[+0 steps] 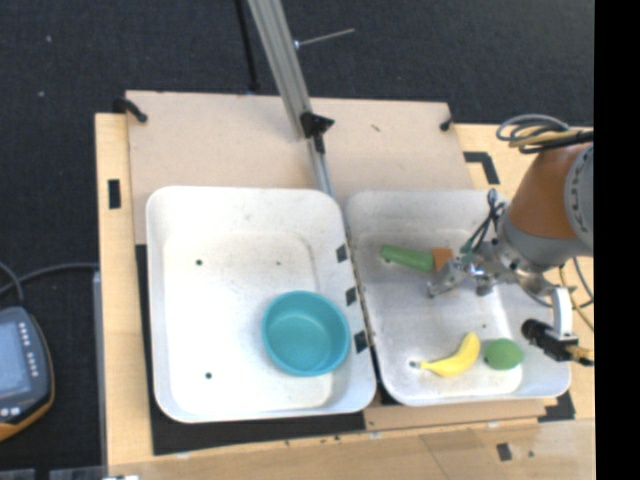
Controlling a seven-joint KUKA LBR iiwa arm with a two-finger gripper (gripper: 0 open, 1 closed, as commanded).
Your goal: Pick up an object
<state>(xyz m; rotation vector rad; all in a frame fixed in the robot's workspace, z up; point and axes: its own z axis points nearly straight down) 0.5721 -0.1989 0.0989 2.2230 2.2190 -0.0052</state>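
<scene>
The right bin [400, 213] holds three things. A green stick-shaped toy [407, 258] with an orange end [441, 259] lies near the bin's middle. A yellow banana [453, 358] and a round green fruit [502, 354] lie side by side near the front wall. My gripper [448, 278] reaches in from the right and hangs low, just right of and below the toy's orange end. I see nothing held in it. A blue bowl [305, 332] stands in the left bin [200, 228] at its front right.
A slanted metal post [285, 63] rises from the back edge between the two bins. The bins sit on a cardboard sheet [220, 138] over the wooden bench. A handheld control pad [20, 363] lies off the bench at far left.
</scene>
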